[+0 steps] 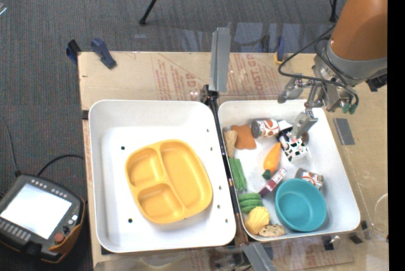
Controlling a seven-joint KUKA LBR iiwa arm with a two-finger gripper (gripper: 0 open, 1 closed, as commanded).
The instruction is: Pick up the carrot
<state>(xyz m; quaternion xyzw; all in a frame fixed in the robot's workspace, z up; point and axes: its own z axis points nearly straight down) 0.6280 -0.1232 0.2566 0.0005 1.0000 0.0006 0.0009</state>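
Foreground: handheld pendant [39, 216] at lower left, off the bench, screen blank white.
Left bin [104, 137]: one yellow divided plate [168, 181], three compartments, nothing on it.
Right bin [345, 184]: crowded with toy food and containers.
Carrot [273, 156]: one, orange, mid right bin, slanted with the broad end toward the back; just beside a black-and-white patterned block [294, 148], with a small dark bottle [273, 182] touching or nearly touching its lower tip.
Handling, as a judgement: probably light, rigid plastic, smooth and tapered, so likely to slip or roll; best taken across the thick middle, jaws square to its length.
Gripper [305, 121]: above the back of the right bin, near the carrot but apart from it; nothing seen between the fingers; how far open, cannot tell.
Count: two bins, one plate, one teal bowl [301, 204], two small cans [268, 128], one green bean-like strip [238, 174], one green ridged piece [250, 202], one yellow shell-shaped piece [257, 220], one cookie [272, 231], one brown piece [243, 137].
Risk: neighbours close on both sides, little room for finger entry.
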